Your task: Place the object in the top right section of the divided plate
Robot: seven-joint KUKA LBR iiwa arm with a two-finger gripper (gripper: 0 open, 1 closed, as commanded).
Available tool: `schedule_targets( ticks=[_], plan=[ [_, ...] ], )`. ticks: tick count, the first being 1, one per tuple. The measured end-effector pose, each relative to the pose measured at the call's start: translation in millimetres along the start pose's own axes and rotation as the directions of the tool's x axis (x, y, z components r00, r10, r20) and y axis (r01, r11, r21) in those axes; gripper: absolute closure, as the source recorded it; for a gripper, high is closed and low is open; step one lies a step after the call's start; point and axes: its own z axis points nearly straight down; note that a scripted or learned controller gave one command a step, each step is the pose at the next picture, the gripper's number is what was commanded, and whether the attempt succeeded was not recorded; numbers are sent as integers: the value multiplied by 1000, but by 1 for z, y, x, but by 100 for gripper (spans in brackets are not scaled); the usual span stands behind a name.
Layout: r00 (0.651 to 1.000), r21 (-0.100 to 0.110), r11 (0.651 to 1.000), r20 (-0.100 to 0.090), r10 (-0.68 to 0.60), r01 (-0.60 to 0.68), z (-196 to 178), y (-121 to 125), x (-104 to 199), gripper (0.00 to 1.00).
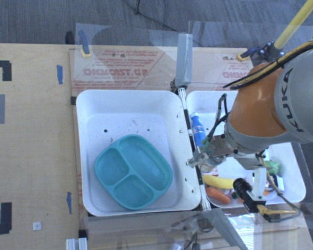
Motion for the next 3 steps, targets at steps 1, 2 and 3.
schedule_targets(
  ticks=[1,2,3],
  plan=[
    [951,-6,951,2,-309,309,-20,20,117,100],
    [951,-4,951,2,-308,308,-19,20,117,0],
    [925,-13,925,1,-379,379,69,65,126,0]
  ],
)
